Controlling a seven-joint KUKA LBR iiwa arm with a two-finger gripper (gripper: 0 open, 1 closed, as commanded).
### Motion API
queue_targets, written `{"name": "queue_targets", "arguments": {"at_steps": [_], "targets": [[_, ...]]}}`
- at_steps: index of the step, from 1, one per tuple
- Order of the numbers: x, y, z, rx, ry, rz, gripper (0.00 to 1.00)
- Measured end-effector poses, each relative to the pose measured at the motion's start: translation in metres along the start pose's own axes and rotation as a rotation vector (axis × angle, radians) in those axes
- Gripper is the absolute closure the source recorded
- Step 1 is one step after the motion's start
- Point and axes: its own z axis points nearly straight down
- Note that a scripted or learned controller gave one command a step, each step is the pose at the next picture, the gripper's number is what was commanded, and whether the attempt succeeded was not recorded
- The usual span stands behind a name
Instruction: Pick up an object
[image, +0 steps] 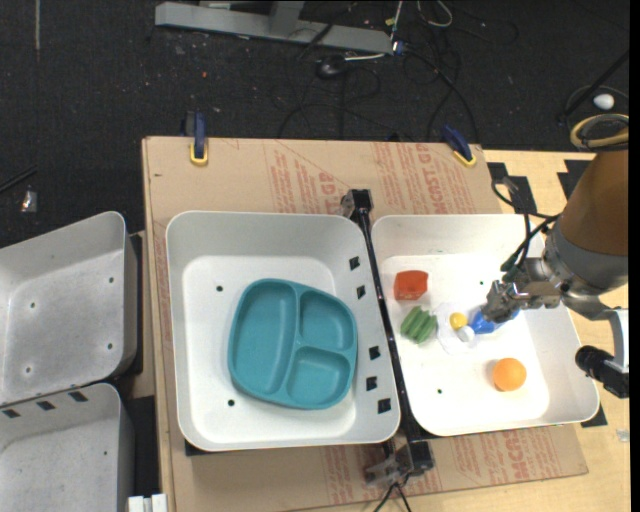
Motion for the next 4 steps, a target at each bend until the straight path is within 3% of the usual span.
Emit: {"name": "queue_targets", "arguments": {"at_steps": [1, 3, 4], "targets": [[-0.005, 0.0, -0.044, 0.002, 0.0, 0.001, 1.0], [0.104, 0.02, -0.013, 0.009, 0.004, -0.005, 1.0], [0.165, 0.035, -0.016, 0.006, 0.004, -0.006, 1.0]]}}
